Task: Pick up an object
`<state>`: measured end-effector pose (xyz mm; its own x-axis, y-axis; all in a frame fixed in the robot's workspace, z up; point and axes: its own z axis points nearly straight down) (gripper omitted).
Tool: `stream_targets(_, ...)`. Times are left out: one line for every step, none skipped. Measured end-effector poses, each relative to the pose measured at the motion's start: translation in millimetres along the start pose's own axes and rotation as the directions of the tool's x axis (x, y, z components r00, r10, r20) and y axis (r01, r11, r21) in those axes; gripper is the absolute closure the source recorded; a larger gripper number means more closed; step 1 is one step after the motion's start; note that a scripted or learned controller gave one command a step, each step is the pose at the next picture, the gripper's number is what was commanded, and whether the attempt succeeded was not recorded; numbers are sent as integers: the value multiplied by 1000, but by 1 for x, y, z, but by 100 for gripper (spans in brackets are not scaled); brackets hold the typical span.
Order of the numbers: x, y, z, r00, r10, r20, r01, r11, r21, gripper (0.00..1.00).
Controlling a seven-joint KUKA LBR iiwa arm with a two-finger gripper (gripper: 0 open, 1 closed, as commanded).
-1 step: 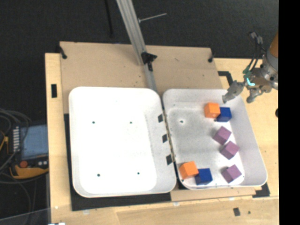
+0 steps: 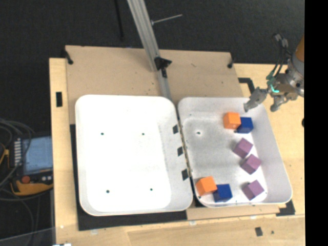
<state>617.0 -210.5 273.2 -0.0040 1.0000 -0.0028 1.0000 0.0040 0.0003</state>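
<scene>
Camera view. Task stage: early, as judged; nothing was lifted. The two-finger metal gripper (image 2: 265, 100) hung spread over the upper right corner of the right shallow white plastic bin (image 2: 202, 152), pinching nothing. Candidates, all small matte cubes resting in that bin:
- upper orange cube (image 2: 231, 120), touching the upper blue cube (image 2: 245, 125), nearest the claw;
- three purple cubes (image 2: 250, 164) down the right side;
- lower orange cube (image 2: 206, 185) beside the lower blue cube (image 2: 223, 192).

The left smooth white bin (image 2: 87, 152) had rounded corners.

Arm (image 2: 296, 60) beyond the wrist, cut off rightward
</scene>
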Motion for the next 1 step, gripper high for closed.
stream_targets(9, -3, 50, 1000, -2, -2, 2, 1000, 4, 0)
